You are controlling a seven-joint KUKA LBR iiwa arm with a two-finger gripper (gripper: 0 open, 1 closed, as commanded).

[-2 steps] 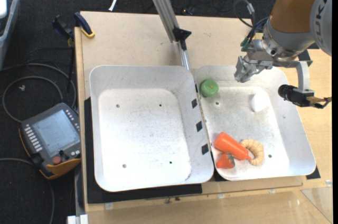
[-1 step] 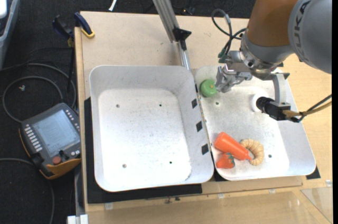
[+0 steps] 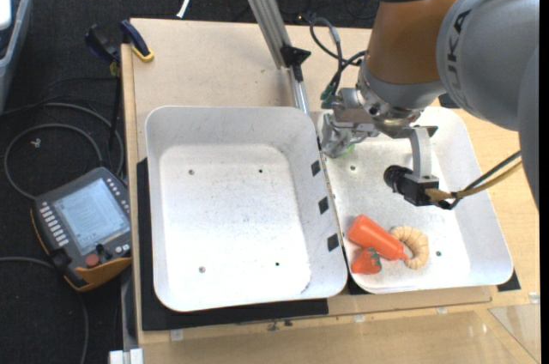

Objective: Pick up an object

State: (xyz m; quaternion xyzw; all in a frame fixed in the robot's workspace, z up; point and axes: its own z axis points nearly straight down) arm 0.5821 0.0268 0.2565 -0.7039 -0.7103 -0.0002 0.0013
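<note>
Where bins meet, arm (image 3: 446,36) low.

Right bin, near corner: orange carrot (image 3: 378,237) lying slantwise — a red piece (image 3: 367,262) just beside its lower end, a pale ridged curl (image 3: 413,245) touching its right end.

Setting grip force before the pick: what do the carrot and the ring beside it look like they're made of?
Carrot: smooth orange toy, likely moulded plastic, going by its even colour and slight sheen. Ring: pale tan, ribbed and curled, matte; possibly soft rubber or plastic, but the view leaves that open.
</note>
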